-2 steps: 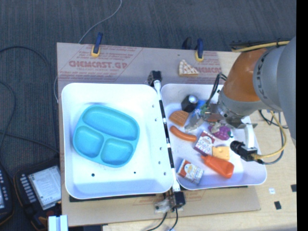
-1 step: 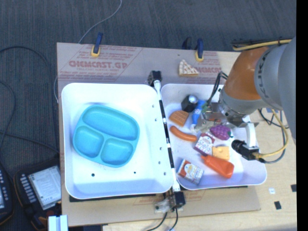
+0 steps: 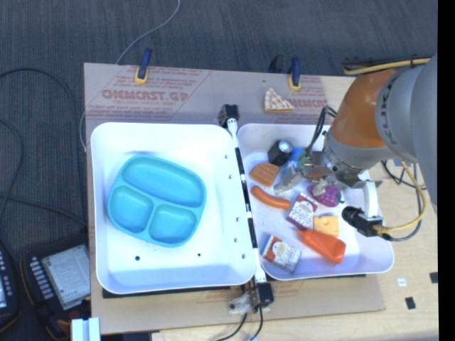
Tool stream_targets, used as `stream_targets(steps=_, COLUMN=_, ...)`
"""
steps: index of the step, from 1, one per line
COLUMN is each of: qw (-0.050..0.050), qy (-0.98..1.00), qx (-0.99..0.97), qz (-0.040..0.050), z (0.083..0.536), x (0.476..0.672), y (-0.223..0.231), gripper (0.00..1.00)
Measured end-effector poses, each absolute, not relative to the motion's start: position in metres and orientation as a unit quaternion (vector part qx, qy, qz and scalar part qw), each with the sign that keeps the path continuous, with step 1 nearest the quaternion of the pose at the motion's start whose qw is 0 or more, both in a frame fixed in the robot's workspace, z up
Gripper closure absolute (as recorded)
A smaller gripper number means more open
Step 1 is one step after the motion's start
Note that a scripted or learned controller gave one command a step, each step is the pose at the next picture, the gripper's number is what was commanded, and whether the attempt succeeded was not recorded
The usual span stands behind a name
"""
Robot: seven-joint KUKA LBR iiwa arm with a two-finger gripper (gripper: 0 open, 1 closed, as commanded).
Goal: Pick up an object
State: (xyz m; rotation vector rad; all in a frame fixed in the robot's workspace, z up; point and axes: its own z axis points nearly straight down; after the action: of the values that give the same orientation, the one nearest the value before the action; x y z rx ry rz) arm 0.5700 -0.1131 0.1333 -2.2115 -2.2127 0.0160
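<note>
The arm (image 3: 377,112) reaches in from the right and bends down over the right bin (image 3: 370,265), with the gripper (image 3: 302,170) low among the toys near the bin's upper middle. Whether it is clenched, released or grasping anything cannot be told — the wrist hides that part.

The right bin holds a crowd of play food. The hot dog (image 3: 270,197) lies just left of the gripper, its long axis running from upper left to lower right, the lower end pointing toward the small red packet (image 3: 302,210). Above it sits an orange slice-shaped piece (image 3: 264,173). The carrot (image 3: 323,245) lies near the bin's lower right, also slanted upper left to lower right, its thick end toward the right. A yellow cheese wedge (image 3: 327,225) touches the carrot's upper side. A purple piece (image 3: 328,195) sits just beside the gripper, on its right. A box (image 3: 281,253) rests near the bin's lower left corner. A dark, round-topped item (image 3: 282,150) lies near the top.

The left bin (image 3: 114,261) holds a blue tray (image 3: 156,199) with three compartments — its long axis tilts down to the right.

A pizza slice (image 3: 277,101) lies on the board (image 3: 106,94) above the right bin.
</note>
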Motion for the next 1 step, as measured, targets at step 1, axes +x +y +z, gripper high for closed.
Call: stream_targets(steps=1, qw=-0.008, qy=-0.707, qx=-0.707, qz=-0.0031, z=0.0956, x=0.5328, y=-0.1173, gripper=0.00)
